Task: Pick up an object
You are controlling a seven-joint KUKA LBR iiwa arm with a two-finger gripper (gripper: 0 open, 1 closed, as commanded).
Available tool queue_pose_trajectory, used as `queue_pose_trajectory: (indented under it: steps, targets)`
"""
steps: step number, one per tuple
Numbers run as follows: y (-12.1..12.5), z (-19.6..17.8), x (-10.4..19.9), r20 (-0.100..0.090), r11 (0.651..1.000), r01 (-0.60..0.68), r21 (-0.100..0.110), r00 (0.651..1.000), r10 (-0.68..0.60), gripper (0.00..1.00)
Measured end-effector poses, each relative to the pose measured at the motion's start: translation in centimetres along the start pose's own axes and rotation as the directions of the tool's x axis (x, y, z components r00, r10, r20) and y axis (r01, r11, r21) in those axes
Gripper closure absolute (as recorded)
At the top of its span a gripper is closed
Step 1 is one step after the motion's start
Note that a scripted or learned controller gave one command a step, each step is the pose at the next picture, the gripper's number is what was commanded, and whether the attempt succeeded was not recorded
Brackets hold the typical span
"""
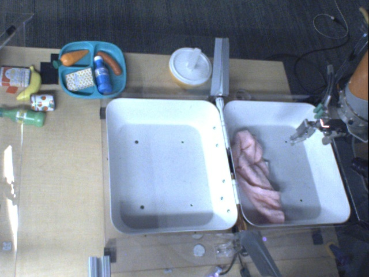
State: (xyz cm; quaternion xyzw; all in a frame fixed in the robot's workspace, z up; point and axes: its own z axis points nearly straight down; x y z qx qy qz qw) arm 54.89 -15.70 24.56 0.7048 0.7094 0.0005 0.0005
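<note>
Two white bins on table; pink cloth (256, 178) by right bin's (328, 172) left wall looks soft, limp, so pinch mid-fold. Hand (308, 130) open, empty.

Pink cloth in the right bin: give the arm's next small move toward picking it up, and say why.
Probably move the gripper leftward and toward the near side, over the pink cloth, then lower. The cloth lies crumpled along the left wall of the right bin, while the gripper sits near that bin's upper right, apart from it with bare bin floor between them.
</note>
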Motion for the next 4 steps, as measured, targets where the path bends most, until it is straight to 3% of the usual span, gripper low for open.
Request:
queue_pose_trajectory:
  steps: [1, 2, 3, 4]
  targets:
    - [4.8, 9.4, 4.0, 0.0, 0.992, 0.124, 0.001, 0.992, -0.124, 0.0]
    - [6.6, 15.5, 6.4, 0.004, 0.974, 0.228, -0.012, 0.974, -0.228, 0.0]
    - [6.8, 14.3, 6.6, 0.003, 0.973, 0.229, -0.019, 0.973, -0.229, 1.0]
    - [9.5, 4.6, 10.0, 0.003, 0.879, 0.477, -0.005, 0.879, -0.477, 1.0]
